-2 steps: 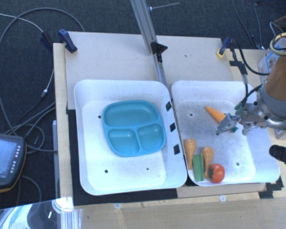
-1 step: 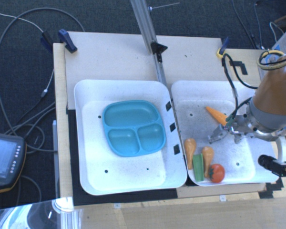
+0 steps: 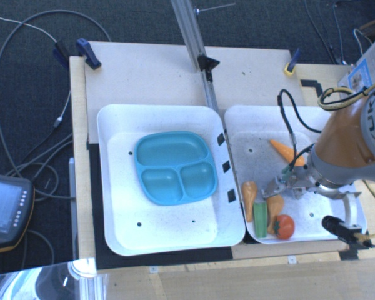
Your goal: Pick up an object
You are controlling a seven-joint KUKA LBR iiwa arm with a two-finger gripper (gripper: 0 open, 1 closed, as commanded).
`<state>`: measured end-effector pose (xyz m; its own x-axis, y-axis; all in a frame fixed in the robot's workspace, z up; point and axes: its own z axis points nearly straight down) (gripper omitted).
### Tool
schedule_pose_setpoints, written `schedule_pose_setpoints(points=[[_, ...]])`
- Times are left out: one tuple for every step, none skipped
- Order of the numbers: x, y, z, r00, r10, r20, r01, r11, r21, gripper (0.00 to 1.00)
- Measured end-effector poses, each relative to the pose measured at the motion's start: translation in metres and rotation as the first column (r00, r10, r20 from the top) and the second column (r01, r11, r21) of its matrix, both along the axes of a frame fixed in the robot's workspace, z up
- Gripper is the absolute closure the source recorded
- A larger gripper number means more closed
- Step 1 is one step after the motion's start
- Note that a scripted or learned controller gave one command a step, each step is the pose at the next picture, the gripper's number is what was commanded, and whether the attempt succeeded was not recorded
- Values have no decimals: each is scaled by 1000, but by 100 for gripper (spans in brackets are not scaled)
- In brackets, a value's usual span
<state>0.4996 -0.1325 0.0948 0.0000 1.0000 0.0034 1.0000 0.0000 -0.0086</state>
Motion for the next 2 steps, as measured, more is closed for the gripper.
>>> schedule_pose_setpoints(points=[[2, 0, 15, 1000, 0, 10, 0, 1000, -2, 100], [-1, 1, 59, 1000, 1, 14, -1, 1000, -4, 100]])
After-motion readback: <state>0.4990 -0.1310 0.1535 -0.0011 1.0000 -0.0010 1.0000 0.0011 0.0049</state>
